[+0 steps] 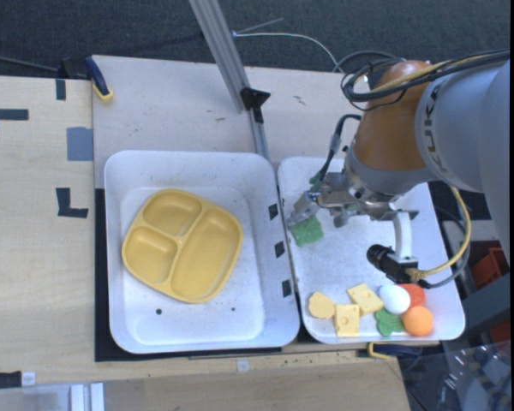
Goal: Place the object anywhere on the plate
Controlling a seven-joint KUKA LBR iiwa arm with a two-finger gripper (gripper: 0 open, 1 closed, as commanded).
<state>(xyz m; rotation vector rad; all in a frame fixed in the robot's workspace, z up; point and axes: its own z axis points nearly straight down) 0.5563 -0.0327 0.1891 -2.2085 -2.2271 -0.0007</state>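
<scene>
A yellow divided plate [182,244] lies in the left bin [120,174], turned a little askew. In the right bin [441,229], a small green toy piece [307,230] sits near the wall between the bins. My gripper [319,205] hangs just above and to the right of this piece, at its upper edge. The grey arm with its orange band reaches in from the right and hides the back of the right bin. Whether the green piece is touched or held cannot be made out.
Along the right bin's front edge lie yellow cheese-like pieces [346,310], a white egg [395,299], an orange ball [419,321], a red piece [414,293] and a green piece [387,323]. A slanted aluminium pole [224,51] stands behind the bins.
</scene>
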